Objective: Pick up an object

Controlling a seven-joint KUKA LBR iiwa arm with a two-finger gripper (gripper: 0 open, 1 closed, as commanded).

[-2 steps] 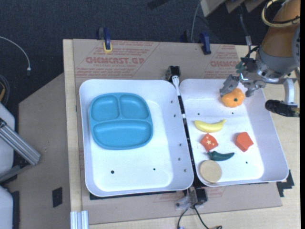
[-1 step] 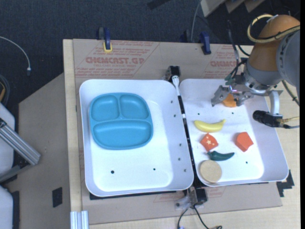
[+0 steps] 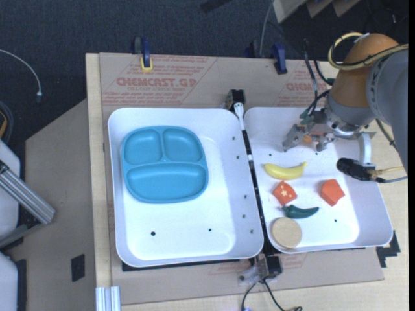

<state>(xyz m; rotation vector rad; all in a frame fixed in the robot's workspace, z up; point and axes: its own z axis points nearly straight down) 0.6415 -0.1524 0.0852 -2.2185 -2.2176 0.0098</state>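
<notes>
**Ana:** Gripper first: where is it, and has it got anything?

**Ben:** It hangs over the right bin, toward that bin's 11 o'clock corner, on the grey arm reaching in from 3 o'clock. Nothing sits between the fingers. How far they are spread I cannot tell (the metal parts blur together from this angle).

**Ana:** So which step is this?

**Ben:** The approach, I'd judge. Nothing is lifted yet. The candidates all lie in the right bin: a yellow banana just below the gripper, toward 6 o'clock; a red piece under that; a green pepper; a tan disc at the bin's 7 o'clock corner; and an orange block toward 4 o'clock.

**Ana:** And the left bin?

**Ben:** It holds a blue divided plate, well apart from the gripper.

**Ana:** Next move?

**Ben:** Likely a short shift toward 6 o'clock over the banana, then a straight descent with the fingers astride its narrow width.
</notes>
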